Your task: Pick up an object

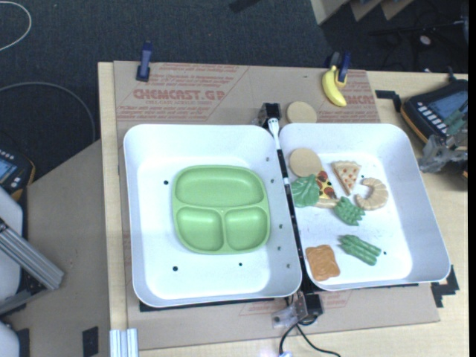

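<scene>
Nearest the camera, an orange cracker (322, 262) is seen at six o'clock in the right bin (424, 222), green beans (360, 249) beside it. Toy foods are clustered there as pick candidates; a green divided tray (221, 207) is centred in the left bin (145, 199). "CHEMCAST" is read on the board (178, 93). Pincer state: cannot be told.

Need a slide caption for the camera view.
Green divided tray in left bin; toy food pieces in right bin; banana on bench behind.
</scene>
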You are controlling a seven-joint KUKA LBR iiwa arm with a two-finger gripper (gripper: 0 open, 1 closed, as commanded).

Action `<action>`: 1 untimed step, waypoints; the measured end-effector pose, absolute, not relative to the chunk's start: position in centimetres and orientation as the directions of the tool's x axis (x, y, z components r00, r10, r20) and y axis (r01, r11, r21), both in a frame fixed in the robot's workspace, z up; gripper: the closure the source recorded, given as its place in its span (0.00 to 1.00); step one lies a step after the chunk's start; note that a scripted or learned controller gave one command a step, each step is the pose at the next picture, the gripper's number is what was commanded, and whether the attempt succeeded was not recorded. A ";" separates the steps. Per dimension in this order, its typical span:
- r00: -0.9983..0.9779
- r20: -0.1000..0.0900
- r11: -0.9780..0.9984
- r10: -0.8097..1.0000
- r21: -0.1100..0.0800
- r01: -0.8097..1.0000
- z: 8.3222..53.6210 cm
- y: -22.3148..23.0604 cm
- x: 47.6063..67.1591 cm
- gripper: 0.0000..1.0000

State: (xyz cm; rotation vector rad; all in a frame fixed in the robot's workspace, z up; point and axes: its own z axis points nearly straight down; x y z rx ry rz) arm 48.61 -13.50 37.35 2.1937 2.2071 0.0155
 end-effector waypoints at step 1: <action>-0.007 -0.016 0.007 1.000 0.031 0.999 38.4 -13.5 48.7 1.00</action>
